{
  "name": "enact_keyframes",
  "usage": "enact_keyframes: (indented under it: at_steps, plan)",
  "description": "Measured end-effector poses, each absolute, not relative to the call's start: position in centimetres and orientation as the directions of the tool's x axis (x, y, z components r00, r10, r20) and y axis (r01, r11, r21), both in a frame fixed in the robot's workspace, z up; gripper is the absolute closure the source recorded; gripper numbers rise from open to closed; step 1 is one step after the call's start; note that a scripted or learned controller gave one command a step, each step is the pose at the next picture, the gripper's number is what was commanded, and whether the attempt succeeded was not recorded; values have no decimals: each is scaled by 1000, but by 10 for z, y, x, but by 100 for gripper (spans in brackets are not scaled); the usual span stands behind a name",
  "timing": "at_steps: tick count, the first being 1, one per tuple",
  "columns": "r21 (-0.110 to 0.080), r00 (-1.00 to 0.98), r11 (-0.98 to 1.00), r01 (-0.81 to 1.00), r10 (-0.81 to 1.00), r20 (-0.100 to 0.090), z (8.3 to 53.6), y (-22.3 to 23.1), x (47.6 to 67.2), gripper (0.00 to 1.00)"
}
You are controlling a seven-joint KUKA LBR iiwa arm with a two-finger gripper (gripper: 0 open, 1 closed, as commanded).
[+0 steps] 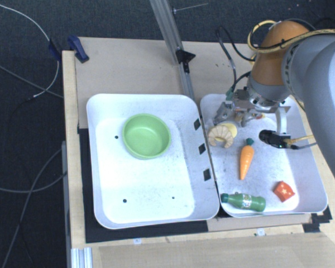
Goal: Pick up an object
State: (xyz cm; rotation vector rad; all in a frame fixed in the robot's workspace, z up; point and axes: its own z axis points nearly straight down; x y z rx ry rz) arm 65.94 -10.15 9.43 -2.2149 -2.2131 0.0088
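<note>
1. Here, the grey arm (pixel 307 66) reaches in from the right, its gripper (pixel 234 111) low over the right bin's (pixel 307 188) far end, just above the cream-coloured object (pixel 223 134); finger spread unclear.
2. Carrot (pixel 245 159), bottle (pixel 244 201) and red block (pixel 283 191) lie well apart nearer the front rim.

Arm (pixel 315 66): big, smooth grey casing, rounded.
Band (pixel 276 52): glossy orange, bulging above the wrist.
Cables (pixel 259 32): yellow loop over the orange, black leads trailing beside.
Gripper (pixel 237 111): small, silvery metal, dark fittings, slim pale fingers.
</note>
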Motion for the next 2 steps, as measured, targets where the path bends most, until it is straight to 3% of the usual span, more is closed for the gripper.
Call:
enact_keyframes:
  at_steps: [1,2]
  plan:
    - [-6,2,-2,1000,1000,5,109,-101,661,100]
    - [7,0,0,1000,1000,0,156,-102,666,100]
